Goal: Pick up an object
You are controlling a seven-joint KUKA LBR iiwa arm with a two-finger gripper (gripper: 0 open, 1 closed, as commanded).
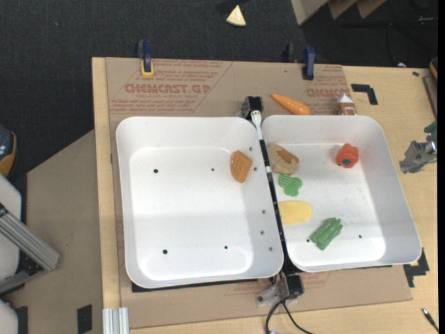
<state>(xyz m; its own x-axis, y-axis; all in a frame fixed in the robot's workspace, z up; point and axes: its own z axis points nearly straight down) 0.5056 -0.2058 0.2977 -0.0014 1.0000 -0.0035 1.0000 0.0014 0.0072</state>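
2 shallow white plastic bins sit side by side on a brown cardboard sheet (174, 89) covering the tabletop. Left bin (181, 256): 1 orange-brown waffle-textured wedge (240, 165) near its right wall. Right bin (389, 207): a tan lumpy bread-like piece (284, 160), a small bright green knobbly piece (290, 184), a smooth yellow oval piece (295, 212), a green ridged elongated vegetable (325, 232), and a glossy red-orange pepper (347, 156). An orange carrot (291, 104) lies on the cardboard behind the bins. Metallic gripper (416, 156) at the right edge, outside the right bin; grasp state cannot be determined.
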